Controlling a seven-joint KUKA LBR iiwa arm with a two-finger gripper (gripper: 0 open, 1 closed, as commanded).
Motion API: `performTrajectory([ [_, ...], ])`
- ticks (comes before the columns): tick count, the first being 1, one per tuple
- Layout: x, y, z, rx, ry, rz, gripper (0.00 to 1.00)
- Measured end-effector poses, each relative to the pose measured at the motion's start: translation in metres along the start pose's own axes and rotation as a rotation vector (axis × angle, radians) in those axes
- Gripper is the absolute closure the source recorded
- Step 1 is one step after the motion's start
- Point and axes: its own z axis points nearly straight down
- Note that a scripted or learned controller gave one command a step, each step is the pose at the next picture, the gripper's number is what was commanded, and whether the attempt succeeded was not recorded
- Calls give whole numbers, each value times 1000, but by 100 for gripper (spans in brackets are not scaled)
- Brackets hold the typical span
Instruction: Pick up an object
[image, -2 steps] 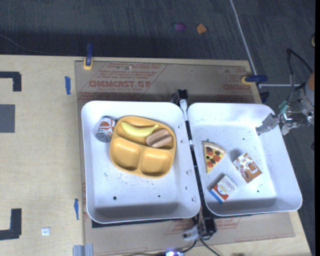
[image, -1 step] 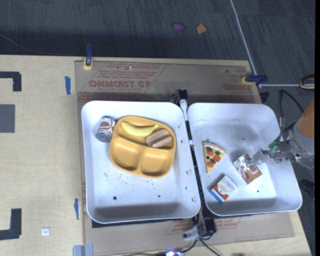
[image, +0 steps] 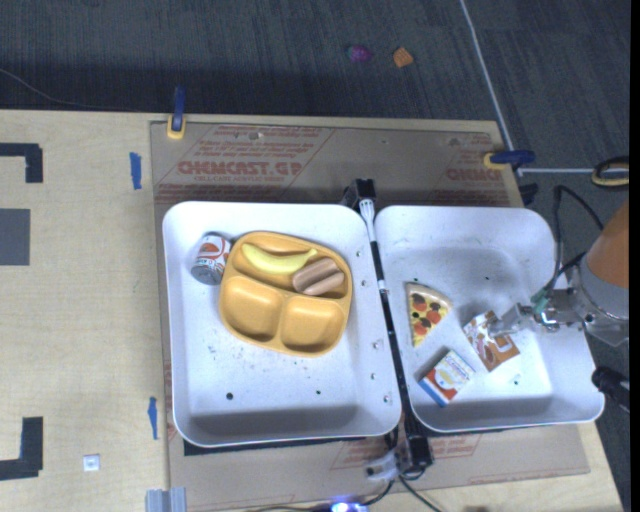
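Right bin (image: 520, 235): the tool (image: 520, 316) rests at 3 o'clock, touching a brown-and-white packet (image: 492, 341); finger opening cannot be determined; pizza slice toy (image: 427, 312) at 9 o'clock; small carton (image: 447, 377) at 7 o'clock; left bin (image: 190, 330) holds a yellow divided tray (image: 285, 293).

The tray (image: 283, 330) with a banana (image: 272, 260) and can (image: 209, 257) sits in the left bin (image: 200, 400); pizza (image: 427, 312) and packets (image: 447, 375) lie in the right bin (image: 530, 240).
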Motion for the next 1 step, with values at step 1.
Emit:
performTrajectory([
  [1, 5, 3, -12, -2, 10, -6, 100],
])
